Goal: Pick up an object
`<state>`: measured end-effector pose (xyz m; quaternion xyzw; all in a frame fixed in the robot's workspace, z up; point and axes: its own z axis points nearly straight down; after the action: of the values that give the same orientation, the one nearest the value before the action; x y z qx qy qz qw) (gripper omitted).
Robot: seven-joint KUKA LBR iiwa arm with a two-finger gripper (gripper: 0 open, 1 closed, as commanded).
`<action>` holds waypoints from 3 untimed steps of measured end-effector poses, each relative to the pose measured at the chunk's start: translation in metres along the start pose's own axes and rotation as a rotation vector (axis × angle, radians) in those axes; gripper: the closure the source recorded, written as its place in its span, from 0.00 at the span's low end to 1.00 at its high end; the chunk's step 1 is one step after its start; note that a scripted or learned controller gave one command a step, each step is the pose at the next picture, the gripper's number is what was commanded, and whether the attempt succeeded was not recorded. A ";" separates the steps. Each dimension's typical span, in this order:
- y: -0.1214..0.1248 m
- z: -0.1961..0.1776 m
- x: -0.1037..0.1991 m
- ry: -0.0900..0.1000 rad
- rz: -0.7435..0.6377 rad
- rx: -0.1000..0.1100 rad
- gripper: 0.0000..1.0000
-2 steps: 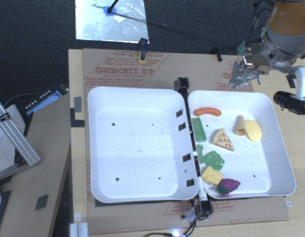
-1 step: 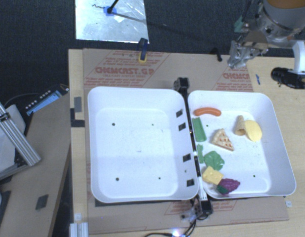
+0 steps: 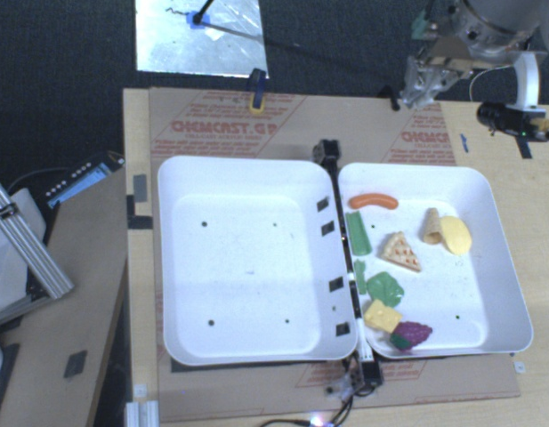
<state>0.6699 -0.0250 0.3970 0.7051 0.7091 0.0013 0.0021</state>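
So the grey arm with the orange band is parked way up in the upper right of the frame, and its two-finger gripper hangs above the bench behind the bins, nowhere near anything it could grab. The view doesn't let anyone tell how the jaws stand, too small and cluttered up there. All the candidates sit in the shallow white right-hand bin: an orange sausage-shaped toy near its top left, a green stick-shaped piece just below that along the divider, a tan waffle-patterned wedge in the middle, a pale yellow rounded lump touching a beige cone-ish piece, then a green leafy blob, a yellow block and a purple grape cluster bunched in the lower left corner. The shallow white left-hand bin has no toys in it. Risky bit, probably: that lower corner pile is crowded (things touching or nearly), so a descent there could catch two items or clip the bin wall. The stick hugging the divider looks awkward too. The wedge seems the safest pick.
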 end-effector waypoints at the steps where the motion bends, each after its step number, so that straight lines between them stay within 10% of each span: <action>1: -0.001 -0.010 0.010 0.000 0.001 0.001 1.00; 2: -0.001 -0.006 0.023 0.001 0.001 0.002 1.00; 3: -0.093 0.012 0.055 0.003 -0.002 0.008 1.00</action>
<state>0.5764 0.0299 0.3847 0.7045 0.7097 -0.0003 -0.0018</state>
